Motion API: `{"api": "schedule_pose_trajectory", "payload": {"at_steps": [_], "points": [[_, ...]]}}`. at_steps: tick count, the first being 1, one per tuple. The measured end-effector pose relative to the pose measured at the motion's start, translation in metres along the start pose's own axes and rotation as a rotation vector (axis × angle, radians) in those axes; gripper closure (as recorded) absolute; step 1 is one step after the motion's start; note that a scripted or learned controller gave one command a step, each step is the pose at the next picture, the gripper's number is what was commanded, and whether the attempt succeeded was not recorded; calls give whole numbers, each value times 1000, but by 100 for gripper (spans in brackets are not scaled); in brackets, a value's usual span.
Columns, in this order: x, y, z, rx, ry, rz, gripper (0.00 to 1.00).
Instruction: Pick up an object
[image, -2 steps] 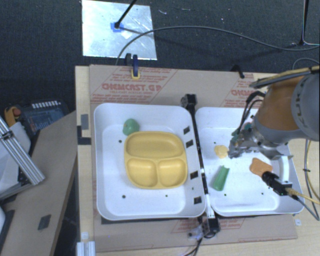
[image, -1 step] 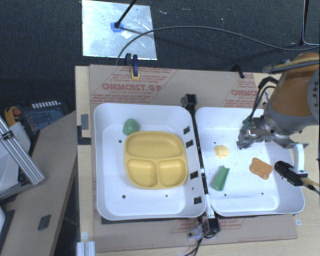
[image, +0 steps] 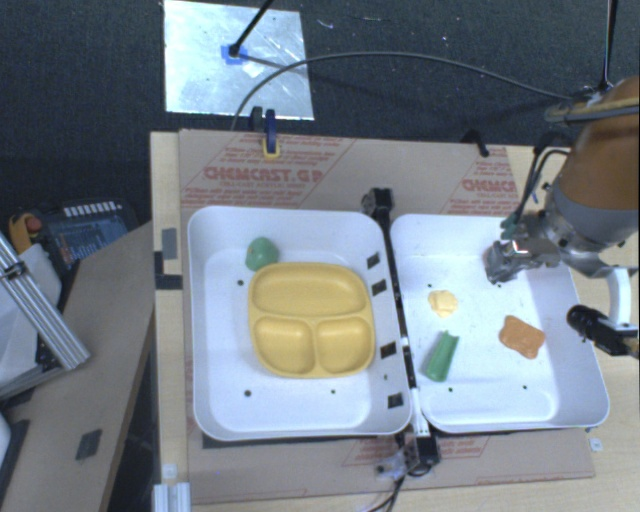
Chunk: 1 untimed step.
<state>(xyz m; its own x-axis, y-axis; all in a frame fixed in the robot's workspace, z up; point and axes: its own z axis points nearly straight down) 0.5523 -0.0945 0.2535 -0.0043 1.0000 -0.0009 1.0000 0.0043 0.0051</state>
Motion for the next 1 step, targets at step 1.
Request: {"api": "schedule_pose_trajectory", "payload": {"at_steps": [1], "points": [[52, -15, 0, 4, 3, -5, 100]]}}
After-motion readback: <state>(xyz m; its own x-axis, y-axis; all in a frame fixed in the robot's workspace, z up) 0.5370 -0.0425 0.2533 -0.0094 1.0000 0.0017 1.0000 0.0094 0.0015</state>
